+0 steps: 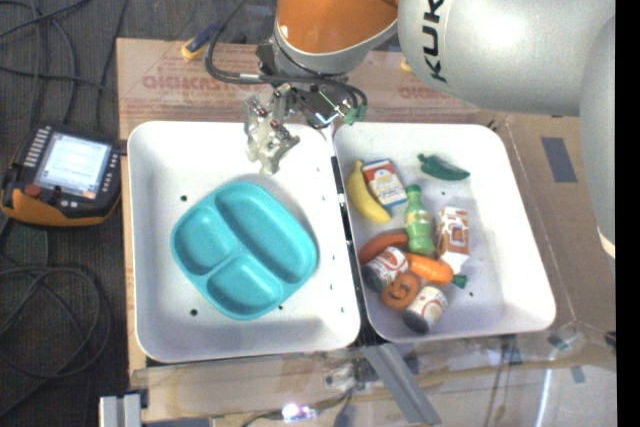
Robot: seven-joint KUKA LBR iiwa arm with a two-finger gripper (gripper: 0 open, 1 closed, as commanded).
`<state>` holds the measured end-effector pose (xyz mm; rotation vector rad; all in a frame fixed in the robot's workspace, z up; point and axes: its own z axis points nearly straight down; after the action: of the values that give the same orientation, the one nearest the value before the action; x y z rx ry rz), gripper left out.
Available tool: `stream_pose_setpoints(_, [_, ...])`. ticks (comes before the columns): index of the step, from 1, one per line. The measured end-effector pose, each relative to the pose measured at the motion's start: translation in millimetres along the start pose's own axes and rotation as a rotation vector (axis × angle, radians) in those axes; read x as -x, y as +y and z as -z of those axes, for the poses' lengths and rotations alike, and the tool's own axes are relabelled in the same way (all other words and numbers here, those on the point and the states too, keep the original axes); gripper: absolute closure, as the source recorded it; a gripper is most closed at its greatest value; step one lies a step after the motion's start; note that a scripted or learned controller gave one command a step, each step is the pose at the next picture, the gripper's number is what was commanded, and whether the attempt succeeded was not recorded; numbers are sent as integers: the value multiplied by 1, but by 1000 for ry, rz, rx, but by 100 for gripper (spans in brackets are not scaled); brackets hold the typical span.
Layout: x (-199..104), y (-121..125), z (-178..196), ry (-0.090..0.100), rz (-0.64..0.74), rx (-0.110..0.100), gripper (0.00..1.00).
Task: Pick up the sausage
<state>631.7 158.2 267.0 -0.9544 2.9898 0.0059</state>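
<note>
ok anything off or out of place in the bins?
Nothing spilled or damaged. The gripper hangs over the left bin near the teal plate, while the sausage lies in the right bin among crowded toys.

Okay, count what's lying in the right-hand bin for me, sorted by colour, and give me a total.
Yellow: 1, the banana
Green: 2, the bottle and the chili pepper
Red or orange: 3, the sausage, the carrot and the pretzel
White-labelled packs and cans: 4
Total: 10

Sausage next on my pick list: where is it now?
The sausage lies in the right bin, near its left wall, below the banana and left of the green bottle, above a small can.
</note>
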Motion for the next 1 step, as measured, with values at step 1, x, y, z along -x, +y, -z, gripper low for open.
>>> stream_pose_setpoints(1, [55,29,-8,-3,372,2,100])
